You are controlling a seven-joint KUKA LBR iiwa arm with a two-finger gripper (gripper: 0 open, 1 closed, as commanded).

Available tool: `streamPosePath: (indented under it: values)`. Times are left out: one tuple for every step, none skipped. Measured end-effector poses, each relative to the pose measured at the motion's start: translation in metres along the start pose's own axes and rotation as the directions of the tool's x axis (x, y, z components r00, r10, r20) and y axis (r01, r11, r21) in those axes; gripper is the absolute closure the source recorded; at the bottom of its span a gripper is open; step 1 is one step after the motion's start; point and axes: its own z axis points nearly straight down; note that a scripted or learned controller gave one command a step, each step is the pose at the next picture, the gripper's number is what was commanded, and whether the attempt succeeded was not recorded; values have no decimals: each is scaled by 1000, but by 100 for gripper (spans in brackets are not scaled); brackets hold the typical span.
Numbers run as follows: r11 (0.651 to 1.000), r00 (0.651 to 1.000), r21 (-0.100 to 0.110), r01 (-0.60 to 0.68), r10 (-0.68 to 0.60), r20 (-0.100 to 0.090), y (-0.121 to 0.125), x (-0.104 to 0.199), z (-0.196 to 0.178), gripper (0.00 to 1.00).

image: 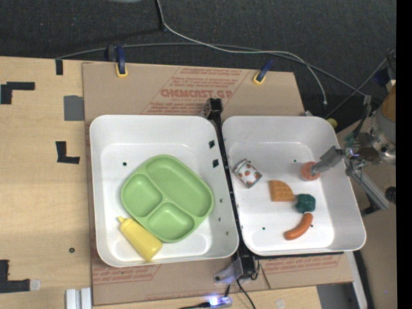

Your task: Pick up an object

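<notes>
Where the arm enters at the right bin (283,124) edge, the gripper (315,168) hangs low over a pinkish round object (309,172); finger state cannot be told. Left and below it lie an orange wedge (281,190), green lump (305,203), sausage (299,226) lying diagonally and patterned cube (246,172). Farther left, the left bin (103,134) holds a three-section green plate (167,197) and yellow bottle (139,238).

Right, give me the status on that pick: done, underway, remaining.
Done: nothing is lifted; the sausage, green piece, orange wedge and patterned cube all lie on the right bin floor. Underway: the gripper reaches in from the right edge, its tip at a pinkish object. Remaining: a confirmed grasp, then the lift.
</notes>
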Motion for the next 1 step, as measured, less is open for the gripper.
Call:
streamPosePath:
  values:
    - [1000, 1000, -11, 4, -4, 3, 3, 0, -6, 0]
